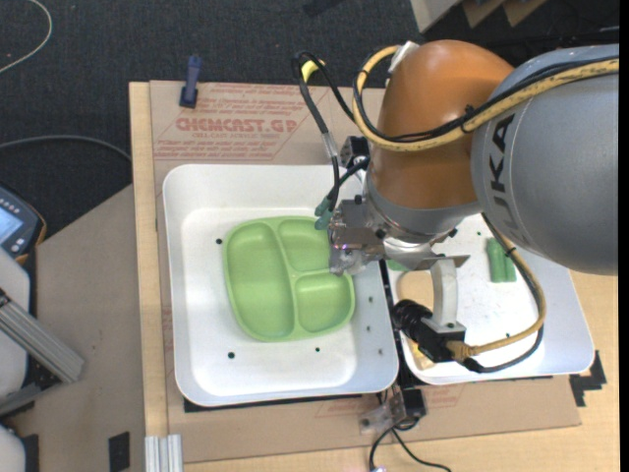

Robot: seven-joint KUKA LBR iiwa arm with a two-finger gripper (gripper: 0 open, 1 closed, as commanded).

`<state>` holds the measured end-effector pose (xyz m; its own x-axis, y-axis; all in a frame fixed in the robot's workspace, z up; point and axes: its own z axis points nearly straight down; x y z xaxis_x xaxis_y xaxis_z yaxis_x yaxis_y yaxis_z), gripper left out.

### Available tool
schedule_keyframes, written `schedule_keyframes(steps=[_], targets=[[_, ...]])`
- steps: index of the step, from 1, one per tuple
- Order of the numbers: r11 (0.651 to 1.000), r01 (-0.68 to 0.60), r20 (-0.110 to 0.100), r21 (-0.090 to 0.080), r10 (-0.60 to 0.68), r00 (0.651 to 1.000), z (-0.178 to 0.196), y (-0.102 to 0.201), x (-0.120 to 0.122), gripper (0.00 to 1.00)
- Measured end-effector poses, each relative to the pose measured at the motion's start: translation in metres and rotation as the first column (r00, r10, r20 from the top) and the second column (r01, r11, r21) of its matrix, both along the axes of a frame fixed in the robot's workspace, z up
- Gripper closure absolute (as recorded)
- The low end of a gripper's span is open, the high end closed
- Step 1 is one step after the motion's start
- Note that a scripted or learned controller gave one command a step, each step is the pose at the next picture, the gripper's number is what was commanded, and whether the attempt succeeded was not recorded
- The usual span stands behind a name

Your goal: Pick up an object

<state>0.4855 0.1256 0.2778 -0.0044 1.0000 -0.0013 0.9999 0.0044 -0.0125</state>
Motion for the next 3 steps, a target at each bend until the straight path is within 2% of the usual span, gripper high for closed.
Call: schedule_keyframes(steps=[1,2,3], targets=[[1.000,-0.003,0.022,0.006,0.002,1.000,0.093,0.071,0.013,1.00],[1.000,0.009,0.004,-0.001,-0.009,1.000,0.003,0.017,0.009,1.00],[1.000,0.000,0.028,0.008,0.000,1.000,0.181,0.040,-0.001,1.00]])
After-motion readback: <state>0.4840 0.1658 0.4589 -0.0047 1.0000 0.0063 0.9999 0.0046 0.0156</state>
